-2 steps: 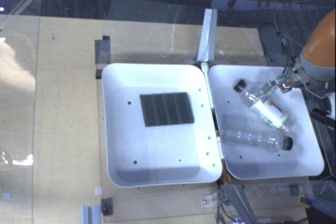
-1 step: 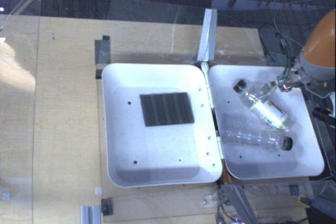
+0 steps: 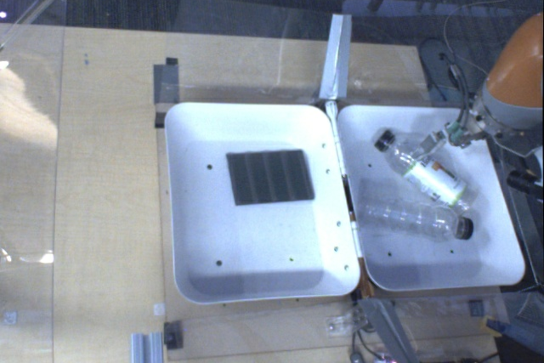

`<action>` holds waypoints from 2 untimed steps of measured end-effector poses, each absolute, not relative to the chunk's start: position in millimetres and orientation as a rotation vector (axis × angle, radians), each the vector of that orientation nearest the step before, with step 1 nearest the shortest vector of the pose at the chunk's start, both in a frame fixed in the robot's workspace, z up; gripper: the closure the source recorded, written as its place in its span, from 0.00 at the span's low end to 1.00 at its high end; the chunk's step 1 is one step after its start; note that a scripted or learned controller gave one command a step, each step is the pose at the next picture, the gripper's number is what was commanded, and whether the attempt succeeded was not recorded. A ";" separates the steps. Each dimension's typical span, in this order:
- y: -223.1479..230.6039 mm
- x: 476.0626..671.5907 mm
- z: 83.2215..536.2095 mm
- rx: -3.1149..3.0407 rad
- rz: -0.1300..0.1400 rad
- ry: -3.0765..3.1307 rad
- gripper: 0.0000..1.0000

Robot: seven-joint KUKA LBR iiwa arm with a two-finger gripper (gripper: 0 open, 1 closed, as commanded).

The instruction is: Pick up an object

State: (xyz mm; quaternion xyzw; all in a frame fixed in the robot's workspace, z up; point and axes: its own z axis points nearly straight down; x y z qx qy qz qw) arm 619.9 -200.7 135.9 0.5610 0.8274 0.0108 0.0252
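The arm (image 3: 517, 81) enters from the right edge, its orange band rounded above the wrist, and leans down and leftward over the right bin (image 3: 501, 268). The gripper (image 3: 446, 138) sits low at the bin's upper right area, just beside the upper bottle (image 3: 421, 168); whether it is open, closed or gripping anything cannot be told, since the tip blurs into the clear plastic.

The upper bottle lies on its side, slanting from a dark cap at upper left toward the lower right, with a white and green label whose writing is too small to read. A second clear bottle (image 3: 416, 221) lies below it, nearly level, dark cap to the right. The left bin (image 3: 187, 208) holds a dark ribbed rectangular pad (image 3: 269, 177) near its centre.
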 end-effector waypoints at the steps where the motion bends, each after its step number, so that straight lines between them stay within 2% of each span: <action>1: -200.9 619.6 135.7 1.761 0.033 2.540 0.00; 2: -196.4 627.7 133.9 1.707 0.033 2.568 0.00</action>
